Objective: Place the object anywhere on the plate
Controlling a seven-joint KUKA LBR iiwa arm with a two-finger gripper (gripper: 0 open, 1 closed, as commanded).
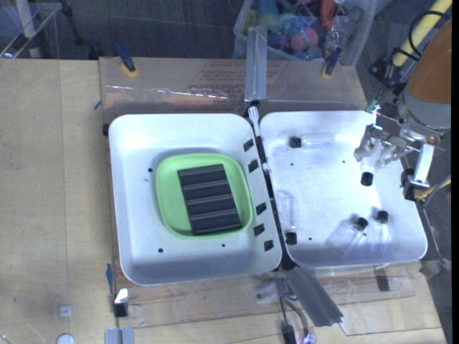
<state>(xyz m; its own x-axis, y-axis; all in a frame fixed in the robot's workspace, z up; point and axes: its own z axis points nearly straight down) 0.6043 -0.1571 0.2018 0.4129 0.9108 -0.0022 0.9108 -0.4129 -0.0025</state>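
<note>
In the near part of the right bin (337, 258) there's a small black piece (361, 223) with a second black piece (381, 217) just beside it. A third black bit (290, 237) sits by the divider wall. There's some clear plastic-looking stuff around them, too see-through to make out.

The left bin (129, 192) is next to it and holds a green plate (166, 196) lying flat, roughly in the middle. The ridged black block (209, 199) is lying right on that plate, inside its rim and slightly skewed, so the object is on the plate.

Further back in the right bin, the gripper (376, 151) hangs over the far right side, well apart from the plate. Spread or pressed together, I honestly can't tell from this angle. A black dot-sized piece (366, 178) sits just below it in the view, and a black cap (295, 142) is near the far wall.

Way at the back, past both bins, there's a clear tub of colourful toys (305, 13).
</note>
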